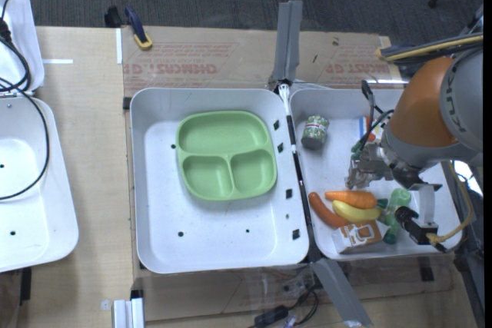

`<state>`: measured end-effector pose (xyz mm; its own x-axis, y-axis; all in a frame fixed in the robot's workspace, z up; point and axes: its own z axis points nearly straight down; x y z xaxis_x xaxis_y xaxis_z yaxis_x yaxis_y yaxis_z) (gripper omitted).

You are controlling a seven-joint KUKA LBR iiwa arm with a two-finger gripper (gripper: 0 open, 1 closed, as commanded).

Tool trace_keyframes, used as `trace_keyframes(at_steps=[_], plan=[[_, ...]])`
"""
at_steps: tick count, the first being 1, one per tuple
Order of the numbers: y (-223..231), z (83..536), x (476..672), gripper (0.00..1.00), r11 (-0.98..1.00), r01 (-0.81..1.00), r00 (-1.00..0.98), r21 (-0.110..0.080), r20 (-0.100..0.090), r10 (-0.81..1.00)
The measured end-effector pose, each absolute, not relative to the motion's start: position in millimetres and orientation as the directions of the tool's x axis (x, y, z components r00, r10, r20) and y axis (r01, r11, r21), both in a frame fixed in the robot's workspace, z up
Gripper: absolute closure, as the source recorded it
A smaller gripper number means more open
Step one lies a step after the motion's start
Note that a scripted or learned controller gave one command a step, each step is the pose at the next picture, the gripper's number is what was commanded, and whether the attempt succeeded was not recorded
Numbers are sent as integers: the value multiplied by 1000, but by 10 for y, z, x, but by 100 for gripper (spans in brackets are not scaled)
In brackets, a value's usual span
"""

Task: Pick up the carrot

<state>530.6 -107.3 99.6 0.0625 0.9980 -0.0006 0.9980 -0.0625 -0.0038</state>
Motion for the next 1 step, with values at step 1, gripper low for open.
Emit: trace_keyframes(at_steps=[1], plan=[[-1072,997,5306,0,-62,998,62,-4,0,998]])
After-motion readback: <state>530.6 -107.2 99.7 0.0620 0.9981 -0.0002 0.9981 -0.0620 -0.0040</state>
